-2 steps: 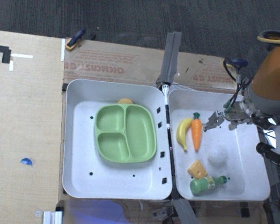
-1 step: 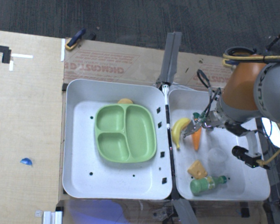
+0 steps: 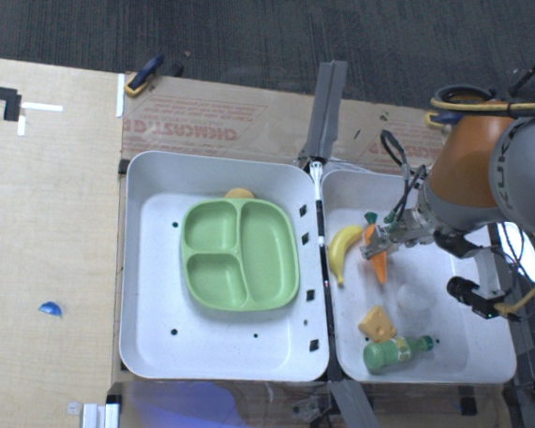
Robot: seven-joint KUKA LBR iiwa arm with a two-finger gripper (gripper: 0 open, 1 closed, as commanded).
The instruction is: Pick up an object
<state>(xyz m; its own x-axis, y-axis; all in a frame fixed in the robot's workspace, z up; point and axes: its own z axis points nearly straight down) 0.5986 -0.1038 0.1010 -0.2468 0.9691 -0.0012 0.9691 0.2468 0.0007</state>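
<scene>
Gripper (image 3: 384, 240) sits low in the right bin (image 3: 478, 370), fingers apparently closed on the top of a carrot (image 3: 378, 263) beside the banana (image 3: 342, 249). Carrot appears barely raised, its tip at the bin floor, so the grasp looks made but the lift remains. Bottle (image 3: 395, 353) lies untouched.

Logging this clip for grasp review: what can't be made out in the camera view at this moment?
- Gripper: too small and cluttered to tell how it stands, or whether it grips the carrot right beside it.
- Yellow object in the left bin: mostly hidden behind the green divided plate.
- Arm: cut off by the right edge.
</scene>
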